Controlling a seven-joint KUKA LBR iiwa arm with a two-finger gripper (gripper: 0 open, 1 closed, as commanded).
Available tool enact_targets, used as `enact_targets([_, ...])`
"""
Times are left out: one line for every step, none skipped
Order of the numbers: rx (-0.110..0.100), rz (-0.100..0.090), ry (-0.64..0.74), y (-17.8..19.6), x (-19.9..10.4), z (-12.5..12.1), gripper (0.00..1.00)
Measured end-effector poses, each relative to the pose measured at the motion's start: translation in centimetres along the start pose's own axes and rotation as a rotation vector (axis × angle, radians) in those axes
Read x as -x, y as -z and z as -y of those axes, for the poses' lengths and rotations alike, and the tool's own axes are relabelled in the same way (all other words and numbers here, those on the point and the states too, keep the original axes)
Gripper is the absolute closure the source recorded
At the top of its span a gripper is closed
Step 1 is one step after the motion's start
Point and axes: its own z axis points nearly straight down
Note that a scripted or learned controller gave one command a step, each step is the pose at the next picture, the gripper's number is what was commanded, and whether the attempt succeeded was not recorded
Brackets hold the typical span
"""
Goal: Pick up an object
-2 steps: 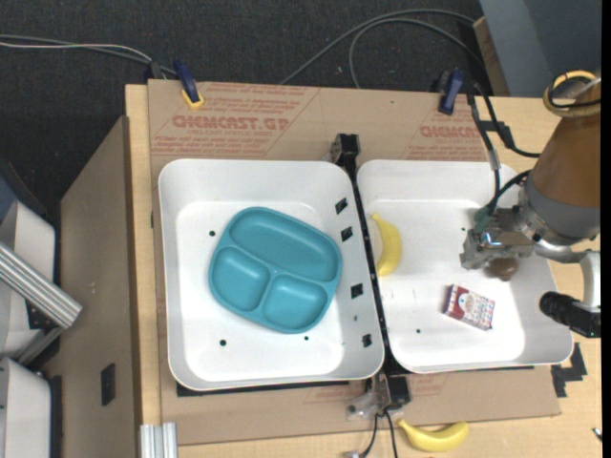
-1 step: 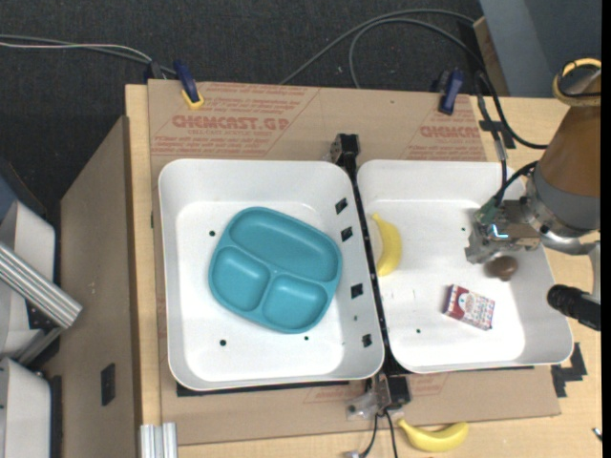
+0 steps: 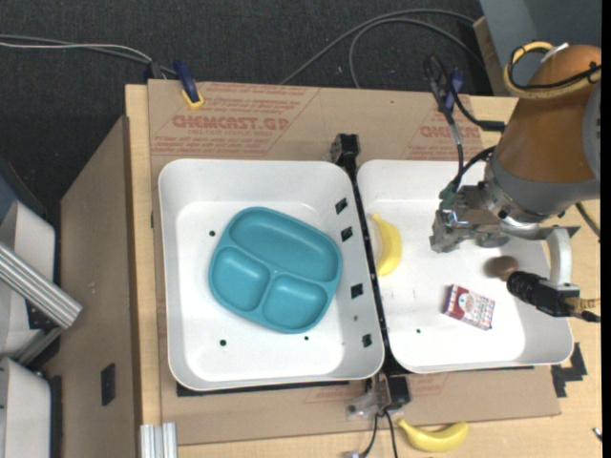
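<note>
The banana (image 3: pixel 386 244) lies in my right bin (image 3: pixel 420 346), against its left wall, with a small red-and-white box (image 3: pixel 468 306) well apart toward the bin's front. My gripper (image 3: pixel 449 234) hangs over the bin near the banana, but I cannot tell how my fingers stand. A blue divided tray (image 3: pixel 275 269) sits in the left bin (image 3: pixel 191 351).

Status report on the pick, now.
Gripper low over the right bin, nothing visibly held. Banana by the divider, small card box flat nearer the front. Blue tray alone in the left bin. Nothing blocking.
</note>
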Motion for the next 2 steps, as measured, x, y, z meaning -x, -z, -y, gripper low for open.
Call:
enact_targets([-0.001,0.001,0.000,-1.1,-5.8,-1.4,1.00])
enact_targets([-0.002,0.001,-0.002,-1.8,-10.5,-1.9,1.00])
